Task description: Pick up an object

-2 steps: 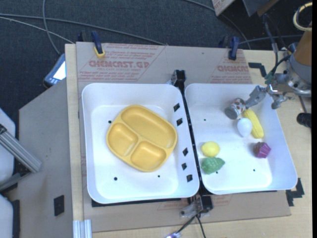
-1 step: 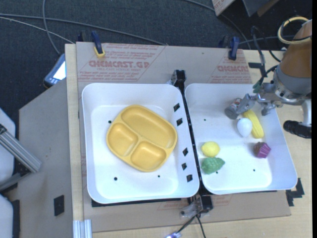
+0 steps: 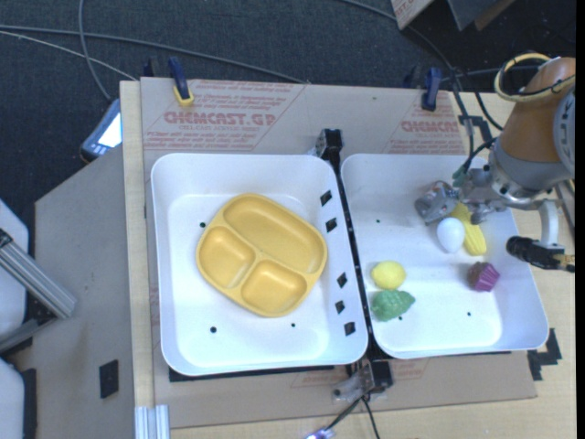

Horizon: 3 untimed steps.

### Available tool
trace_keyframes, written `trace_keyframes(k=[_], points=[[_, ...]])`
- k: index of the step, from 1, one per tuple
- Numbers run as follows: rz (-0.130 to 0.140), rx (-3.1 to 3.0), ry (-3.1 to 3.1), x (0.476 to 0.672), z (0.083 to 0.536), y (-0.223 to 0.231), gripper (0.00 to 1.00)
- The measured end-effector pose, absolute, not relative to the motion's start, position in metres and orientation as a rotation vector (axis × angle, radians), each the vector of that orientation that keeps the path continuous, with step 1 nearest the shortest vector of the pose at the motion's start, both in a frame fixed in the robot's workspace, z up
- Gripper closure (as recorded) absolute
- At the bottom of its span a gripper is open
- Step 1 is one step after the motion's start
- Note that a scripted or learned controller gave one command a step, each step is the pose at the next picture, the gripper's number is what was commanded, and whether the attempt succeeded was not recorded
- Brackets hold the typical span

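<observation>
Desk [image 3: 228, 108]: carries two white bins side by side.
Left bin [image 3: 174, 245]: holds a yellow divided plate [image 3: 262, 254].
Right bin [image 3: 439, 337]: landmark for the small items.
Tool [image 3: 448, 210]: at the right bin's upper right; whether it is apart or together cannot be made out, its tips blurred against the objects.
White egg [image 3: 450, 234]: just below the tool; likely light, smooth, slippery; take across its middle.
Yellow piece [image 3: 474, 239]: beside the egg, partly hidden.
Purple item [image 3: 483, 276], yellow ball [image 3: 388, 274], green item [image 3: 391, 305]: lower in the right bin.

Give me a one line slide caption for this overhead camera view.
Grey arm's tool low in the right white bin over a white egg-shaped toy; a yellow divided plastic tray fills the left white bin.
</observation>
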State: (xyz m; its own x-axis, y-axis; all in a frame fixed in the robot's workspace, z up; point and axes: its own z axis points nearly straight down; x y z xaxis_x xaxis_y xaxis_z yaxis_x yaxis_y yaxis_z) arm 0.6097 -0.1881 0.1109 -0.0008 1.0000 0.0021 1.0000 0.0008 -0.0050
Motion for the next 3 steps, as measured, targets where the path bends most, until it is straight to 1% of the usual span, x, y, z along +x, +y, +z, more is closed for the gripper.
trace_keyframes(k=[1,2,3], points=[[-0.002,-2.221,-2.223,0.612,0.125,-0.189,1.0],[-0.006,-2.225,-2.229,0.614,0.191,-0.188,1.0],[-0.006,-2.225,-2.227,0.612,0.236,-0.189,1.0]])
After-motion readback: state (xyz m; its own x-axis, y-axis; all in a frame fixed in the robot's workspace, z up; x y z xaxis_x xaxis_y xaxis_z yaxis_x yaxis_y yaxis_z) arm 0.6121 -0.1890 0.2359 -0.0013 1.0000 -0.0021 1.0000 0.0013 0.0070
